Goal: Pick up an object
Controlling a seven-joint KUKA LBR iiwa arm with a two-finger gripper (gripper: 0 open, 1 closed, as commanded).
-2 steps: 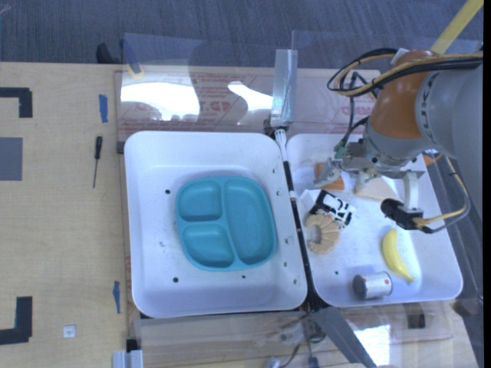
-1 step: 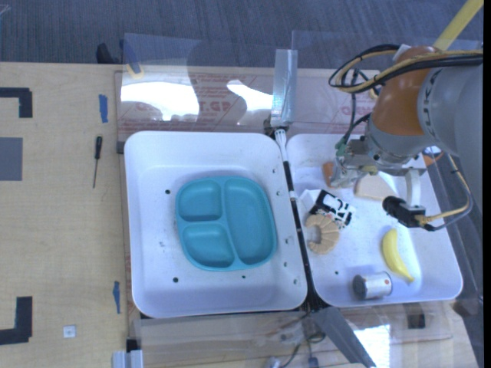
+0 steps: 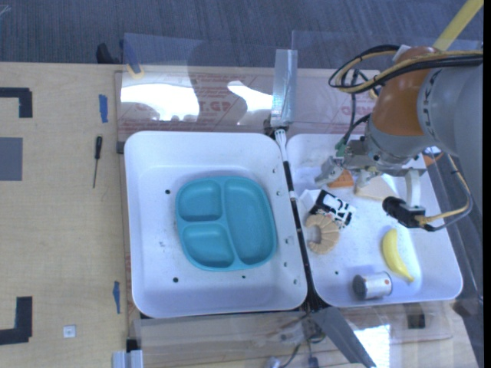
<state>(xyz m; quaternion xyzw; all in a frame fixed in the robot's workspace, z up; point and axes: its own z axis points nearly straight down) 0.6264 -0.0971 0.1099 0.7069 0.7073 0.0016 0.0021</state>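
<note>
gripper (image 3: 354,169) low in right bin (image 3: 445,282), banana (image 3: 397,255) apart (nearer front)

The light wooden bench (image 3: 54,236) holds two shallow white plastic bins (image 3: 146,228), with a thin black screwdriver (image 3: 97,158) at nine o'clock.

One camera is fixed above my bench (image 3: 54,205) and looks down on it at a slant. It stands far enough to take in both white bins: the left bin (image 3: 146,159) sits near the middle of the view and the right bin (image 3: 441,282) reaches toward the right side. The dark floor (image 3: 192,6) lies along the top. My arm (image 3: 430,106) enters from the upper right.
</note>
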